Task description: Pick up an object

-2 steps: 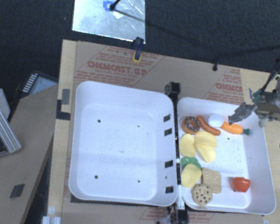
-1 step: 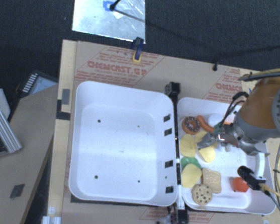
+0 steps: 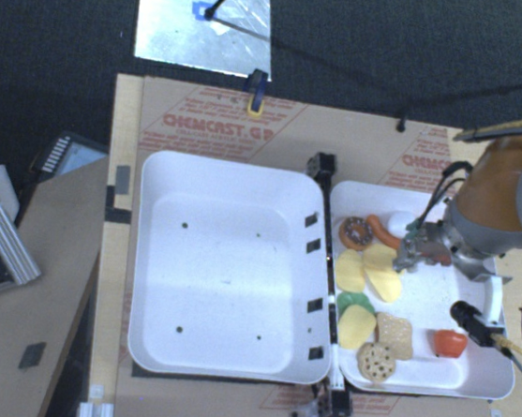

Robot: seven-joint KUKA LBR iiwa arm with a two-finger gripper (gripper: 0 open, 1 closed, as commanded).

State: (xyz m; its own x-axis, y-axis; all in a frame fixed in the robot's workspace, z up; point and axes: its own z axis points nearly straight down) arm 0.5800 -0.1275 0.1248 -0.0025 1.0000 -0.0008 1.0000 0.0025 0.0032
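Honestly, I cannot tell how my claw is set as it hangs over the right bin, so I'd settle squarely onto the yellow piece just beside it before closing.

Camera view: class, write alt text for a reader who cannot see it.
A grey and orange robot arm lowers its hand into the right white bin, above toy food: a doughnut, yellow pieces, a cookie and a tomato. The left bin sits beside it.
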